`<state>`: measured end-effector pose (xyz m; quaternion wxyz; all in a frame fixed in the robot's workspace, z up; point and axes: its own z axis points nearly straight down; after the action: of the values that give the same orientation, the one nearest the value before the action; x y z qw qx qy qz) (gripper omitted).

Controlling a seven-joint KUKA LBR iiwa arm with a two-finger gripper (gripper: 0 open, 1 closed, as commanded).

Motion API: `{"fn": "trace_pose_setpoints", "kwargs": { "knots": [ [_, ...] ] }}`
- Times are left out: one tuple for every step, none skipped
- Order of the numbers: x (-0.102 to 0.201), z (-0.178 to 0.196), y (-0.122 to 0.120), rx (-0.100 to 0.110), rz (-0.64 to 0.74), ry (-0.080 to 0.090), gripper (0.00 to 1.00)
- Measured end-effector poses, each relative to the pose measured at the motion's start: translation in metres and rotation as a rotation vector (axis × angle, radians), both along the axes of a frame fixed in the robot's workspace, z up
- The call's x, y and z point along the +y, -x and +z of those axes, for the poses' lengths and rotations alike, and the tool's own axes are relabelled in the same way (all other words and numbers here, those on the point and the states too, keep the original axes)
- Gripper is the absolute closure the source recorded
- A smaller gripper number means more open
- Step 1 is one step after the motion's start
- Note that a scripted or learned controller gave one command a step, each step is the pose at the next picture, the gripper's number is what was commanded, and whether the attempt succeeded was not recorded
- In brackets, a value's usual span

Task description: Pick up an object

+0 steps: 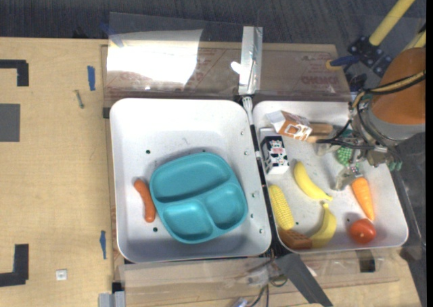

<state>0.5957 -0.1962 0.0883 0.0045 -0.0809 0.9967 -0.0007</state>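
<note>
Where pincer [348, 163] hovers, carrot [363, 196] tip-down.

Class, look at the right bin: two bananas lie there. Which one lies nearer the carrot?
The upper banana, whose right end points toward the carrot. The other banana curves lower, beside the tomato.

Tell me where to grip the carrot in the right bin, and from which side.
Grip the carrot across its thicker upper half, coming straight down from above. It lies flat with its length running up and down the view, bare bin floor on either flank; the tomato sits just off its narrow tip, so stay away from that end.
</note>
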Motion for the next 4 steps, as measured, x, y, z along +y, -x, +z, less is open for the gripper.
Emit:
{"fn": "trace_pose_setpoints", "kwargs": {
  "knots": [
    [0.001, 0.014, -0.004, -0.014, 0.001, 0.002, 1.0],
    [0.001, 0.013, -0.004, -0.012, 0.001, 0.002, 0.0],
    [-0.012, 0.0, 0.017, -0.002, 0.023, 0.0, 0.0],
    [-0.012, 0.014, 0.013, -0.015, 0.024, 0.003, 1.0]
  ]
}}
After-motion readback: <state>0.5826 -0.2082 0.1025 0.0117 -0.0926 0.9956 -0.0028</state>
